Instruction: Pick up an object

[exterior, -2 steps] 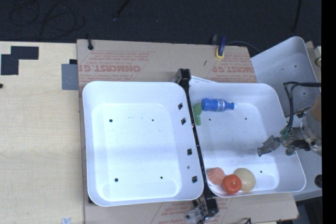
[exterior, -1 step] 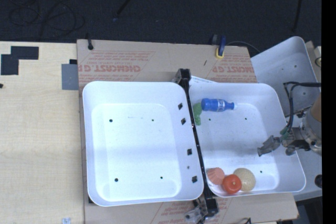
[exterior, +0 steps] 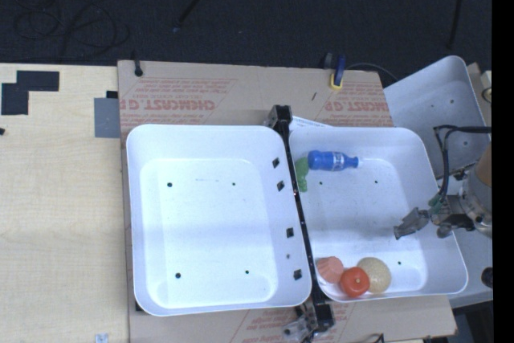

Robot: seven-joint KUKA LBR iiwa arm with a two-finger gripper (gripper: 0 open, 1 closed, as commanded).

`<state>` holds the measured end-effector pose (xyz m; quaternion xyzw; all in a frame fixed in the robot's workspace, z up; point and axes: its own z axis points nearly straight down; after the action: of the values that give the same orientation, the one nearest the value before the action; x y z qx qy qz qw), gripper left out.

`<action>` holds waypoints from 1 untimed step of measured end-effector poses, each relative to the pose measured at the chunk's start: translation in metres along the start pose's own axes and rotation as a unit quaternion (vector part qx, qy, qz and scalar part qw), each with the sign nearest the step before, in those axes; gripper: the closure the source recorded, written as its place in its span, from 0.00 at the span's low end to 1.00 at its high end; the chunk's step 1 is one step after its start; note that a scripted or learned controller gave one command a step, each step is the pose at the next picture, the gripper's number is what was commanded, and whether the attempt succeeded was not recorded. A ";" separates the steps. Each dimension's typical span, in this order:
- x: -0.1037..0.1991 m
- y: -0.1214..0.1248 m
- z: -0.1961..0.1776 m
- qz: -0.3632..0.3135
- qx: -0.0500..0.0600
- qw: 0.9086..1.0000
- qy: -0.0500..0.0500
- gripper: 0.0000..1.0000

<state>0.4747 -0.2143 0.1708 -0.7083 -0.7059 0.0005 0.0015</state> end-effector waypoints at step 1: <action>0.001 0.052 0.072 -0.002 -0.001 1.000 0.000 0.00</action>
<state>0.5268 -0.2133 0.0985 -0.7066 -0.7076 0.0003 0.0006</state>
